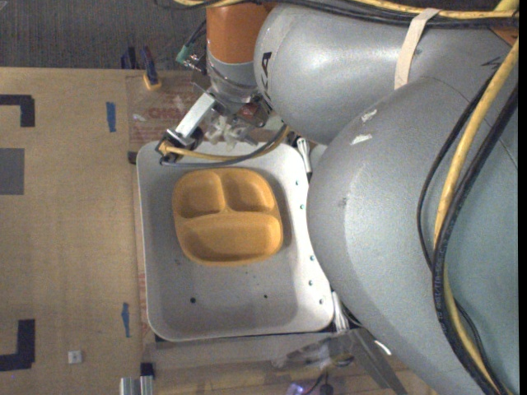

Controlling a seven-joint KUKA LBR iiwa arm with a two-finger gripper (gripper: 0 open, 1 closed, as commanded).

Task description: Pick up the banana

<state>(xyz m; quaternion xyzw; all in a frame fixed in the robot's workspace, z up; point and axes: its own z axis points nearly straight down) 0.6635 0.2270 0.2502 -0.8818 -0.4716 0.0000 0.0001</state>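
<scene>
My gripper (221, 132) hangs over the far rim of the white bin (152, 245), just above the top edge of a yellow divided plate (228, 216). The plate lies flat in the bin's upper half, with two small compartments at the top and one large one below. Nothing is visible between the plate and the gripper. The orange band (235, 23) and the bulky grey arm (387, 179) cover the whole right side of the view and hide whatever lies under them.
The bin floor (230, 299) below the plate is bare white. To the left lies the tan bench top (66, 220), with black corner marks and strips of blue tape (110, 116). A yellow cable (461, 188) runs along the arm.
</scene>
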